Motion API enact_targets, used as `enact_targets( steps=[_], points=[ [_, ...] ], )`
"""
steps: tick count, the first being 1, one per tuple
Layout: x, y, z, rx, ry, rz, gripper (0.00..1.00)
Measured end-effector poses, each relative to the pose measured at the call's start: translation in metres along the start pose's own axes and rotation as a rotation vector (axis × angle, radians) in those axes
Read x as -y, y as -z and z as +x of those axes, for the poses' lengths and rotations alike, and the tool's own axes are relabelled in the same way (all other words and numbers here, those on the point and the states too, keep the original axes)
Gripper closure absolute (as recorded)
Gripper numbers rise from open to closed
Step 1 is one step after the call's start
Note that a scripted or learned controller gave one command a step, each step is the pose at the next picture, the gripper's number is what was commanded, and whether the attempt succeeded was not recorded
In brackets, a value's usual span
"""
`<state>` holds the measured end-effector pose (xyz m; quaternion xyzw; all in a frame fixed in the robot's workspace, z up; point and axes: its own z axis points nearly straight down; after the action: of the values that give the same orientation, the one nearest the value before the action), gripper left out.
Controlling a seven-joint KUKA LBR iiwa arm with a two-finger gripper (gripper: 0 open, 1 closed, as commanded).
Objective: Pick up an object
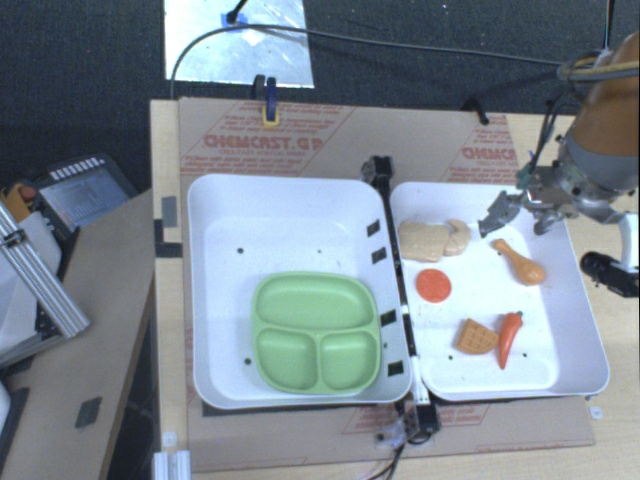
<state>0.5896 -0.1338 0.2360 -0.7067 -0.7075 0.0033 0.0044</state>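
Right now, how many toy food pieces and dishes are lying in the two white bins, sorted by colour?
Green: 1, the divided plate in the left bin.
Beige: 1, the bread-like piece in the right bin.
Tan: 2, the drumstick and the waffle-like wedge.
Red-orange: 2, the round slice and the chili pepper.
Total: 6

My gripper hangs over the right bin's back edge. Below me there: bread piece at back left, drumstick right, round slice in the middle, waffle and chili in front. A divided tray sits in the left bin.
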Motion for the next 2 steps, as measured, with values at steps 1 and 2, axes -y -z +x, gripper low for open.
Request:
enact_targets(
  steps=[1, 2],
  points=[
    [-0.002, 0.007, 0.000, 0.002, 0.002, -0.012, 0.00],
    [0.003, -0.053, 0.001, 0.001, 0.000, -0.009, 0.00]
  ],
)
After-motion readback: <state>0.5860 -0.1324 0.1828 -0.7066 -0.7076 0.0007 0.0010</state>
